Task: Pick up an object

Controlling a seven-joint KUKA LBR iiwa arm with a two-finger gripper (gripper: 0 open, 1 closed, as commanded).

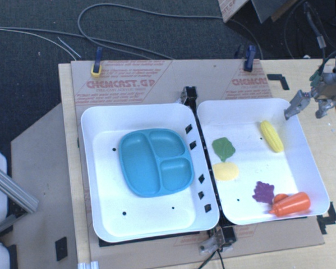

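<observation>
The right bin (304, 152) holds several toy foods: a yellow corn cob (271, 136) at the back, a green leafy piece (223, 148) and a pale yellow piece (225, 171) on the left, and a purple piece (264, 192) beside an orange carrot (291, 204) at the front. A blue divided plate (156, 161) lies in the left bin (96, 163). My gripper (308, 107) hovers over the right bin's far right corner, open, with nothing between its fingers. It is up and to the right of the corn cob.
A black divider (200, 152) runs between the two bins. Clamps (249, 58) hold the board at the back edge. Cables cross the dark floor beyond the bench.
</observation>
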